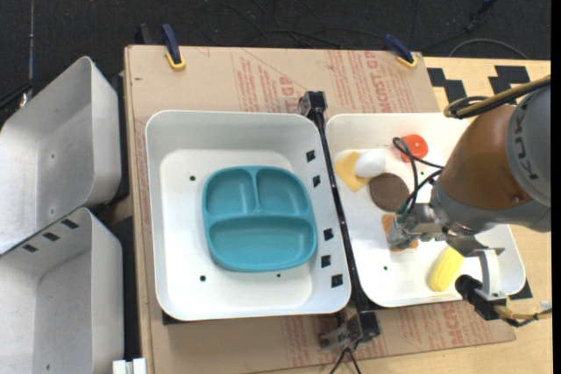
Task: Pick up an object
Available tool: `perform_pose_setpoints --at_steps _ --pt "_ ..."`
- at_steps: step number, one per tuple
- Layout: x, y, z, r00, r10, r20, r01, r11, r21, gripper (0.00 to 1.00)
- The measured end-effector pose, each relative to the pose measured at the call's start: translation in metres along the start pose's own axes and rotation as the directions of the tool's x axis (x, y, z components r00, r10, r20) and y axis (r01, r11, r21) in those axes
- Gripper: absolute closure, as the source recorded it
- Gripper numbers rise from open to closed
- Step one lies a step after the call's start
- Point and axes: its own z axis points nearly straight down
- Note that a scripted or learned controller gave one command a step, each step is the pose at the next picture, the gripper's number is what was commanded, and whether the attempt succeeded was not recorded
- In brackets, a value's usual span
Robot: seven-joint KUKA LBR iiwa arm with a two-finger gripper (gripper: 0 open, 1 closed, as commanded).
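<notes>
Grey and orange, the arm (pixel 495 171) is seen reaching over the right bin (pixel 368 276). A cardboard-covered desk (pixel 237 79) carries both bins. The left bin (pixel 166 188) holds a teal divided plate (pixel 259 219). In the right bin are seen a brown disc (pixel 387 190), a yellow piece (pixel 445 270), a white lump (pixel 372 161) and an orange round (pixel 412 145). The tool (pixel 405 234) is lowered just beside the brown disc; whether it is clenched cannot be told.

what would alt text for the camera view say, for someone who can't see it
Seen from above, a grey and orange robot arm reaches from the right into the right white bin, its claw low among small items: a brown disc, yellow pieces and an orange round. The left white bin holds a teal divided plate.
</notes>
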Motion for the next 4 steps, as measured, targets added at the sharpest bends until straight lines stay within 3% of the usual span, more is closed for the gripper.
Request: perform_pose_setpoints --at_steps 1,2,3,4 --pt "-0.001 -0.009 -0.053 1.0 -0.005 -0.003 0.005 1.0 0.004 1.0" --pt "-0.006 -0.003 -0.103 1.0 -0.007 -0.002 0.007 1.0 0.001 1.0" --pt "-0.006 -0.001 -0.121 1.0 -0.008 -0.003 0.008 1.0 0.004 1.0" --pt "0.046 -0.001 -0.133 1.0 -0.013 -0.005 0.013 1.0 0.005 1.0"
